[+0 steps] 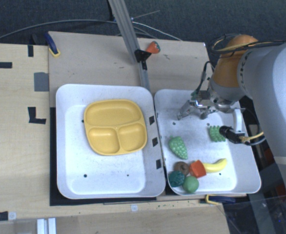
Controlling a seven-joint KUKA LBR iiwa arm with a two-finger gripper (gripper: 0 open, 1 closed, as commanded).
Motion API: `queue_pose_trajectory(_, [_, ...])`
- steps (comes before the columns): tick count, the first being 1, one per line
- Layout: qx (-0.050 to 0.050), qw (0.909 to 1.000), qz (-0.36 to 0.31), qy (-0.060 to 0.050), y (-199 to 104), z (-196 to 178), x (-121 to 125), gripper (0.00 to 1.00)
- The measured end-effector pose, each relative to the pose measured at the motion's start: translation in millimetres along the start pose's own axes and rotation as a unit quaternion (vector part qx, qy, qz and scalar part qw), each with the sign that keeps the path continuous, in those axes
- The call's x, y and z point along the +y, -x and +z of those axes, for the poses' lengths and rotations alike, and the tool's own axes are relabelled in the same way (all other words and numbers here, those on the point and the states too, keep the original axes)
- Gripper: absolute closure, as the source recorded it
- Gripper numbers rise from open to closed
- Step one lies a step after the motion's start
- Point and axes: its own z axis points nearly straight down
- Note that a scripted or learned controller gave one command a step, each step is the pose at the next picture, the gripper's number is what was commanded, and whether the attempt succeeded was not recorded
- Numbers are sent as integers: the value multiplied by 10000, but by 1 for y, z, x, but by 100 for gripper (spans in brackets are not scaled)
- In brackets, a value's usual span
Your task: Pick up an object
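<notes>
Gripper [186, 112] hangs splayed, nothing between metal fingers, above bumpy green grapes [178, 147]

Arm [275, 91] cut off at right edge

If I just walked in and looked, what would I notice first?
Probably the big yellow tray with its three sections, sitting in the left bin. Next, the huddle of small colourful toys at the near end of the right bin: a yellow banana, an orange block and a green bumpy piece. Above them hangs the grey arm's gripper, over the far part of that bin.
</notes>
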Motion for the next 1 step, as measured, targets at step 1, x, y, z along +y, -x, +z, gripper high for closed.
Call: queue_pose_trajectory(1, [1,10000,-9,21,-1,-14,1,100])
